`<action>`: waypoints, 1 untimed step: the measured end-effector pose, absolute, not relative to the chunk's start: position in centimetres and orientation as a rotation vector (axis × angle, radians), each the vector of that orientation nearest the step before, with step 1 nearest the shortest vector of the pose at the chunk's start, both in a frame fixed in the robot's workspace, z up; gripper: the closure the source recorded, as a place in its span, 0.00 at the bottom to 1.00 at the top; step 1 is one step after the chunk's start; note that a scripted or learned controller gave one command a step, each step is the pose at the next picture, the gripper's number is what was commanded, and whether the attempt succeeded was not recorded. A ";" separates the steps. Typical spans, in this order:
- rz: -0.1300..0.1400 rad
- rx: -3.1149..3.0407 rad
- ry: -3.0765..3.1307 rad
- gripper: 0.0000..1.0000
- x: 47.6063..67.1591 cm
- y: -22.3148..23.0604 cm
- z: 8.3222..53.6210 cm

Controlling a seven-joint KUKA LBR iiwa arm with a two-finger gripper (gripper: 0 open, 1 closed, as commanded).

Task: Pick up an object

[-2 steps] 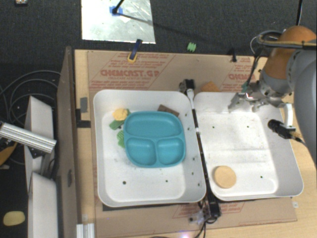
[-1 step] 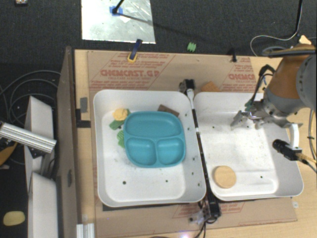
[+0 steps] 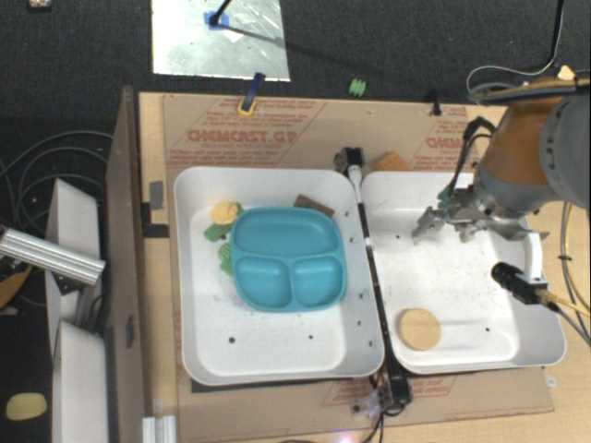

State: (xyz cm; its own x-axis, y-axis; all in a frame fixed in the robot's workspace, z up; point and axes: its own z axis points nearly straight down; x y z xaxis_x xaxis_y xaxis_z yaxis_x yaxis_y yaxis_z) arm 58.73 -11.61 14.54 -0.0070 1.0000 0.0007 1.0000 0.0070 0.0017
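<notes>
Likeliest pick target in the right bin (image 3: pixel 545 340): tan round disc (image 3: pixel 419 329), lying flat near the bin's front-left corner, close to the divider between bins. Nothing is seen touching it.

Gripper (image 3: pixel 443 221) is positioned over the back half of the same bin, well apart from the disc. Whether it is apart or closed cannot be told; nothing is seen clamped in it.

Risks, as judged from this layout:
- Disc is low and flat, so a top-down grab may slide off or close above it. An empty close is plausible.
- Disc sits near the bin wall and corner; one side of the gripper could be blocked by the rim if the approach is offset.
- A nudge could push the disc into the corner, making it harder to grasp.

Left bin (image 3: pixel 199 340): teal divided tray (image 3: pixel 286 257) covers most of the floor, with a yellow item (image 3: pixel 223 212) and green pieces (image 3: pixel 222 247) wedged at its left edge and a brown item (image 3: pixel 314 205) behind. Those are crowded, so multi-object contact would be expected there.
</notes>
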 end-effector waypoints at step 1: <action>0.000 2.216 2.229 0.00 60.1 -9.5 8.1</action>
